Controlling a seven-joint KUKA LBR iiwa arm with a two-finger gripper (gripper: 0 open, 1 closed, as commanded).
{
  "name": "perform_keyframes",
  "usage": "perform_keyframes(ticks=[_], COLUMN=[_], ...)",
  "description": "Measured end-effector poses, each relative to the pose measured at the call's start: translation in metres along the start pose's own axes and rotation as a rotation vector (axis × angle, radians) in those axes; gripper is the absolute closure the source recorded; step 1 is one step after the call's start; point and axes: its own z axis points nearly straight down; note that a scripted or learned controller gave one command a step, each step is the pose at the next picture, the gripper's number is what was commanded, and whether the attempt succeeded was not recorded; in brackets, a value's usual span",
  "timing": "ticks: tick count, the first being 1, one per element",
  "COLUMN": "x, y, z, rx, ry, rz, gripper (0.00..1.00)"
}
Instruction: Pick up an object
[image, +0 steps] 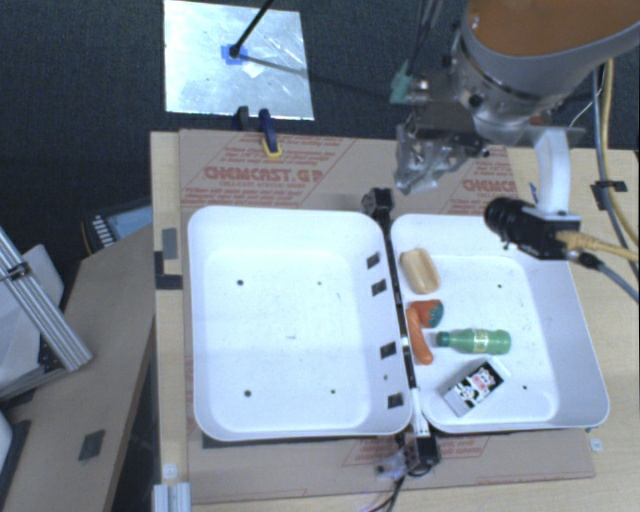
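Observation:
My gripper (418, 168) hangs high over the bench behind the two bins, near the top of the divider between them. Nothing shows between its fingers. In the right bin (560, 300), along its left side, lie a tan bread-like piece (420, 270), an orange carrot with a teal end (423, 328), a green bottle (474, 342) on its side, and a small black and white carton (474, 388). All of them are well below and in front of the gripper.
The left bin (285, 320) stands beside the right one, with black clips (380, 290) along the shared divider. A black camera mount (525, 228) juts over the right bin's back edge. A foil sheet (238, 58) lies beyond the bench.

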Motion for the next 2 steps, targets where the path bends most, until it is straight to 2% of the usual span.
perform_keyframes(ticks=[1,2], x=[0.045,0.097], y=[0.049,0.077], z=[-0.029,-0.027], rx=[-0.003,0.001], ry=[0.001,0.001], rz=[-0.012,-0.014], gripper=[1.00,1.00])
